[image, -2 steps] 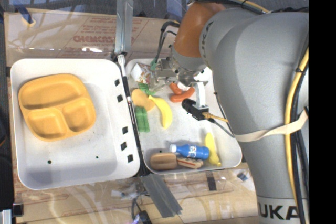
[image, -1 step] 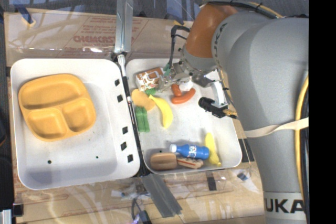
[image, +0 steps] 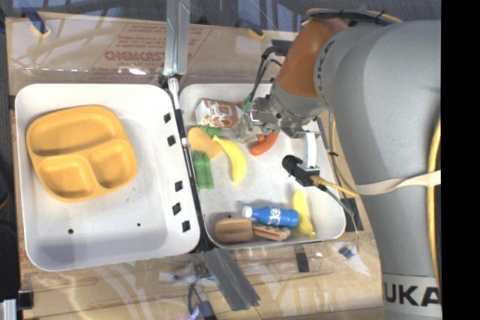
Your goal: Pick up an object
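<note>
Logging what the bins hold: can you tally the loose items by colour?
Yellow: 4, a divided plastic tray, two bananas, a rounded piece
Green: 1, a block
Orange-red: 1, a carrot-like piece
Blue: 1, a bottle
Brown: 2, a packet, a wooden brush
Total: 9

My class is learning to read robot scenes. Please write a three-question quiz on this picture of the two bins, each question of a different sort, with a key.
1. True or false: the yellow divided tray lies in the right bin.
2. Which lies nearest the front wall of the right bin?
A. the blue bottle
B. the snack packet
C. the orange carrot-like piece
3. Fill in: the gripper is over the ____ bin.

Key
1. False: it lies in the left bin.
2. A.
3. right; it is near that bin's back end, close to the snack packet.
</note>
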Robot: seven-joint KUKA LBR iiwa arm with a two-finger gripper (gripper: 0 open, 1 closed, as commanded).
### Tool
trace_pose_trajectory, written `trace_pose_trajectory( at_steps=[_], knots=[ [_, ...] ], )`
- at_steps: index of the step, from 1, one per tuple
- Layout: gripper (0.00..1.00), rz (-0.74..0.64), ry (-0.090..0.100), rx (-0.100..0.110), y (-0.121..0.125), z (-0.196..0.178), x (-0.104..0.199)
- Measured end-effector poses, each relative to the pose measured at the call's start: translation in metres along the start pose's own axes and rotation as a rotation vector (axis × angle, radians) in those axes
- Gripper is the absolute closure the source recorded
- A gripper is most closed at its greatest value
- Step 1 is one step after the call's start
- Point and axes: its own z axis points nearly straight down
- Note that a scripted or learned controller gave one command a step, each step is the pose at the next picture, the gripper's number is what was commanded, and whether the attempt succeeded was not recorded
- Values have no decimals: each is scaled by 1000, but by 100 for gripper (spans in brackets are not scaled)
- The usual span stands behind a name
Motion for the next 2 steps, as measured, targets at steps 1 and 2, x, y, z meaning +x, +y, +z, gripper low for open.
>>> trace_pose_trajectory(
  at_steps=[1,2],
  knots=[
    [0,0,0,0,0,0,0],
    [0,130,0,-9,29,-84,34]
  ],
)
